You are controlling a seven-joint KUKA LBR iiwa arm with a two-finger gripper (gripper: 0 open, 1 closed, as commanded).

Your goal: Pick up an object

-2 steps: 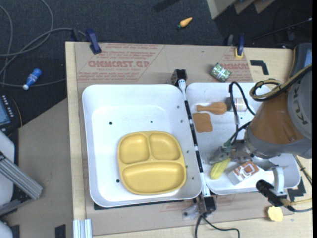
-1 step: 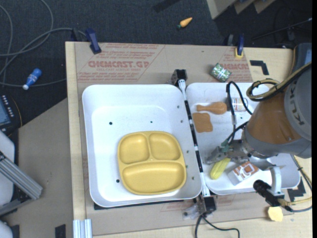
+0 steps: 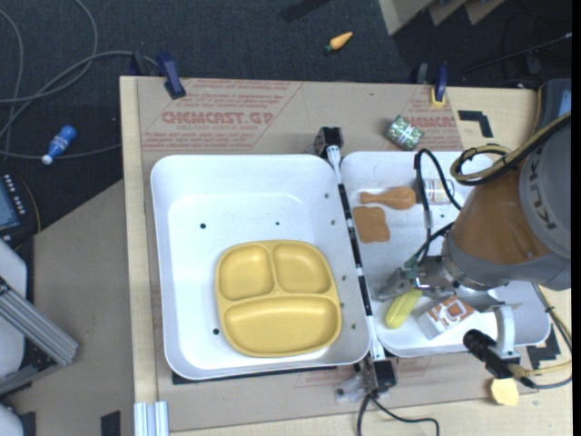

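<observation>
Near edge: I see a small yellow block (image 3: 505, 391) on the bench past the right bin's near corner, beside a black cable end.
Right bin (image 3: 536, 334): shallow white tray; near its near-left corner lies a yellow toy corn cob (image 3: 400, 309).
Corn cob axis: its long axis runs from near-left to far-right, the far end tipped up toward the gripper.
Beside it: a small white and orange-red packet (image 3: 447, 313) lies just right of the cob.
Gripper (image 3: 413, 278): metal fingers sit right over the cob's far end, under the grey arm with its orange band (image 3: 495, 221); I cannot tell how far they are spread, nor whether they have hold of anything.
Left bin (image 3: 182, 198): shallow white tray holding a yellow three-compartment plastic plate (image 3: 276, 298) in its near half.
Farther in right bin: a flat brown toy slice (image 3: 371, 223) and, beyond it, an orange-brown drumstick-shaped piece (image 3: 390, 197).
Far bench: a small green and white crumpled can (image 3: 406, 133) on the brown board behind the right bin.
Floor beyond: a small orange carrot-like piece (image 3: 339, 40); a blue and white bottle (image 3: 60, 143) far left.
</observation>
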